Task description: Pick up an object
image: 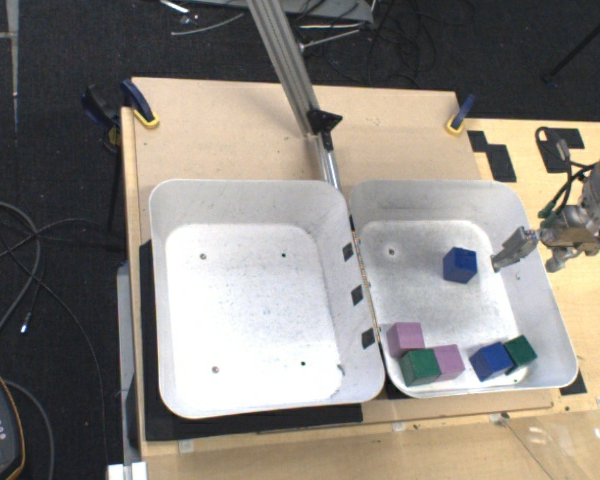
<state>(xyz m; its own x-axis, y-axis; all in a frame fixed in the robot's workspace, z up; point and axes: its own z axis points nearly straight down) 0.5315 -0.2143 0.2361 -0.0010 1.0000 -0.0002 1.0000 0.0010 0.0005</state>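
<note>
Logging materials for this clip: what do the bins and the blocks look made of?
Right bin and left bin: probably moulded plastic, matte white, rounded rims, dark speckles. Blocks such as the blue block and pink block: solid-coloured cubes, matte, possibly foam or painted wood; unclear.

Pale grey metal tool (536, 251) at the frame's right edge, with a slim silver finger (514, 247) jutting left, a stubby second finger beside it, a chunky grey wrist block above, and thin green and dark cables looping past it.
</note>
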